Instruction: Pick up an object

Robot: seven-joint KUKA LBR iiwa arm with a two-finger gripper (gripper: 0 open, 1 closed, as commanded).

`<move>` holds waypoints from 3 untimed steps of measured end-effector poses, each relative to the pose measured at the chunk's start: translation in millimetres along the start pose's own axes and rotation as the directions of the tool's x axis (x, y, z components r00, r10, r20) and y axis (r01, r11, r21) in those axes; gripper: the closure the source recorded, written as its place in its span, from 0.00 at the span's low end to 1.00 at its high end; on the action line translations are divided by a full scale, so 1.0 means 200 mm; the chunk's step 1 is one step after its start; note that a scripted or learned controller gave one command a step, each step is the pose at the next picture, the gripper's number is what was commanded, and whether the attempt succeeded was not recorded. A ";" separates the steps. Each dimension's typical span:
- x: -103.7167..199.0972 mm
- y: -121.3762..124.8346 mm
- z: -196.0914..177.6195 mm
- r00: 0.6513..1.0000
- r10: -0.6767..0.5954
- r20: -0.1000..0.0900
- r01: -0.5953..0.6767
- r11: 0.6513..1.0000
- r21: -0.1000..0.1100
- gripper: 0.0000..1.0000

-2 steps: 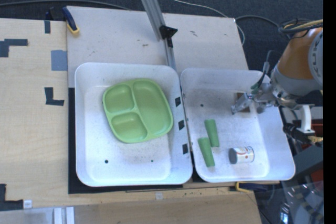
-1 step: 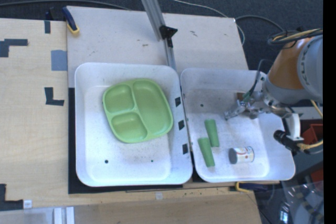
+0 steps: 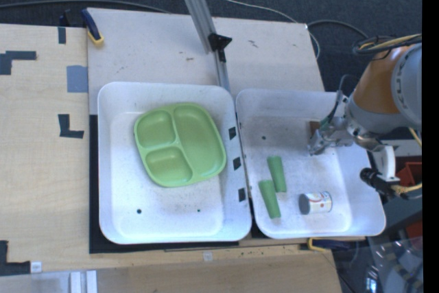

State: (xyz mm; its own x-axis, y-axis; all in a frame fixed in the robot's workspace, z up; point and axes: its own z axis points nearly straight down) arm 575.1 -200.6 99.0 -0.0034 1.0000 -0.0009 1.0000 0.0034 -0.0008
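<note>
The gripper (image 3: 317, 145) hung near the right bin's (image 3: 288, 101) far wall; I couldn't tell its finger state. Nearer in that bin lay two green sticks (image 3: 276, 173) (image 3: 269, 199) and a can (image 3: 315, 202). The sticks looked light and stiff, best pinched across mid-length.

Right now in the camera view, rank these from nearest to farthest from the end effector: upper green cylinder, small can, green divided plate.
1. Upper green cylinder, in the right bin, just left of and below the end effector.
2. Small can, lying near the right bin's front edge, slightly farther.
3. Green divided plate, over in the left bin, clearly farthest.
</note>
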 end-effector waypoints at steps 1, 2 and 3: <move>-0.01 -0.02 -0.22 1.000 0.003 0.000 -0.003 1.000 -0.003 1.00; 0.04 -0.02 -0.47 1.000 0.001 0.000 -0.001 1.000 -0.005 1.00; 0.07 -0.03 -0.78 1.000 0.001 0.001 -0.001 1.000 -0.007 1.00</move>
State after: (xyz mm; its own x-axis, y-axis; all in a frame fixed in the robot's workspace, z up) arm 568.4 -186.4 255.1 -0.0026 1.0000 -0.0020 1.0000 0.0026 0.0058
